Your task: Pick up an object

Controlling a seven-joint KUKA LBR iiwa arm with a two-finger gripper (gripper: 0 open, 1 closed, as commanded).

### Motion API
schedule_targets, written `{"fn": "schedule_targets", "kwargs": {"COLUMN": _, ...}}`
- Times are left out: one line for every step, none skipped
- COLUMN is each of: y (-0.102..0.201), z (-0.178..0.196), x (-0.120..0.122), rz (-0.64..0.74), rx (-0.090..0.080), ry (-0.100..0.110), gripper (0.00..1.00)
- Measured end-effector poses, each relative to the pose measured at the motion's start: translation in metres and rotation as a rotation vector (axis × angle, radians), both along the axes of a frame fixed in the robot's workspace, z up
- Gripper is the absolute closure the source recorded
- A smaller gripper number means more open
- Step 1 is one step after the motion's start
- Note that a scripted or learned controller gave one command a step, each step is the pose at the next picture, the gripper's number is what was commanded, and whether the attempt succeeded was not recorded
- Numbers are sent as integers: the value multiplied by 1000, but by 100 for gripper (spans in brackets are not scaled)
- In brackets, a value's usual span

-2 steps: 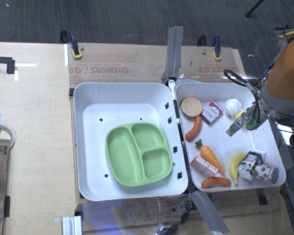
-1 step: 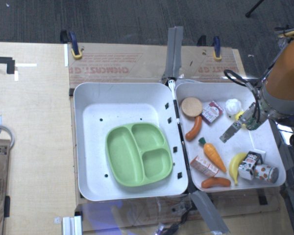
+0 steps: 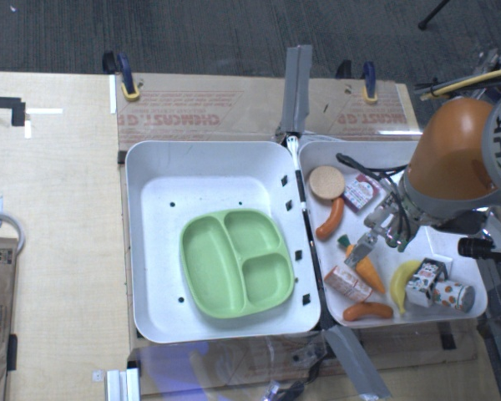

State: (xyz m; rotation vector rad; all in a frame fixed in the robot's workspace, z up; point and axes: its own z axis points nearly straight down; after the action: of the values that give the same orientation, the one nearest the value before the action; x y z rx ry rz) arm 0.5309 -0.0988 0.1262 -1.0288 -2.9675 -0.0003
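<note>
Over the right bin (image 3: 476,307) I have the arm (image 3: 451,161) reaching in, its orange band bulking large above the wrist, and the jaws (image 3: 367,245) hang low among the toy food. I cannot tell whether they are spread or pressed together; the metal parts blur into one another from this angle. Directly beneath them, seemingly touching or nearly so, lies a small carrot (image 3: 366,271) with its green top (image 3: 343,242) just to their left. Below and slightly left of the jaws I see a wrapped packet (image 3: 347,281), and further down an orange sausage (image 3: 368,311). Up and to their left sit a second sausage (image 3: 330,219) and a round tan biscuit (image 3: 326,182), with a reddish pouch (image 3: 361,192) straight above. To the right and lower are a banana (image 3: 400,282), a small carton (image 3: 424,281) and a patterned can (image 3: 454,295). Well off to the left, the other bin (image 3: 150,224) carries a green divided plate (image 3: 237,262).
</note>
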Motion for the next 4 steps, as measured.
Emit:
{"fn": "schedule_targets", "kwargs": {"y": -11, "z": -15, "x": -14, "rz": 208, "rx": -6, "ry": -48, "gripper": 0}}
{"fn": "schedule_targets", "kwargs": {"y": -27, "z": -17, "x": -40, "rz": -283, "rx": -1, "ry": -42, "gripper": 0}}
{"fn": "schedule_targets", "kwargs": {"y": -21, "z": -29, "x": -48, "rz": -494, "rx": -9, "ry": -26, "gripper": 0}}
{"fn": "schedule_targets", "kwargs": {"y": -19, "z": -22, "x": -49, "rz": -493, "rx": -5, "ry": -16, "gripper": 100}}
